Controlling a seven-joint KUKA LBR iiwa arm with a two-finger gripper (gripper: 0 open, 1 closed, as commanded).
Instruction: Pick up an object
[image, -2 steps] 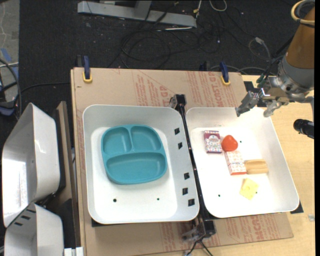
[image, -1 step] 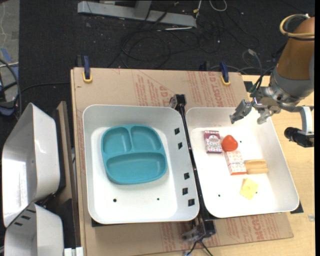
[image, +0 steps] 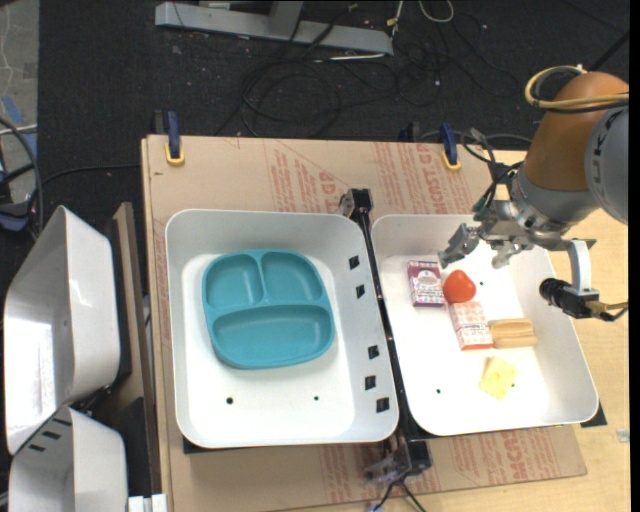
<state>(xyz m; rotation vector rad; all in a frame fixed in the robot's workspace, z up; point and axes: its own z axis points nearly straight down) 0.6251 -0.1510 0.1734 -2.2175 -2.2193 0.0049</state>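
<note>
Camera view, from above and at a slant: jaws over the back half of the right bin (image: 560, 412), spread apart, nothing between them. Just below and in front of them, a small red round piece (image: 459, 287), touching or nearly touching a pink carton (image: 426, 283) on its left. Nearer the front, a red-and-white packet (image: 470, 325) lying against a tan block (image: 512, 332), and a yellow piece (image: 498, 377) on its own, apart from the rest. In the left bin (image: 190, 400), a teal divided plate (image: 268, 307), well apart from the jaws. Under both bins, a brown tabletop (image: 260, 170).

Risks, judged from this layout:
- Likely to roll or squirt sideways if pinched off-centre: the red round piece, given its curved sides.
- Little room for one jaw between the round piece and the pink carton; could land on the carton's edge, shove it aside, or close on both at once.
- Same trouble with the packet and the tan block, which lie side by side: may nudge one while closing on the other.
- Flat yellow piece hard to catch; could close above it on air.
- Too shallow a descent means closing on nothing; too deep means pressing into the bin floor.
</note>
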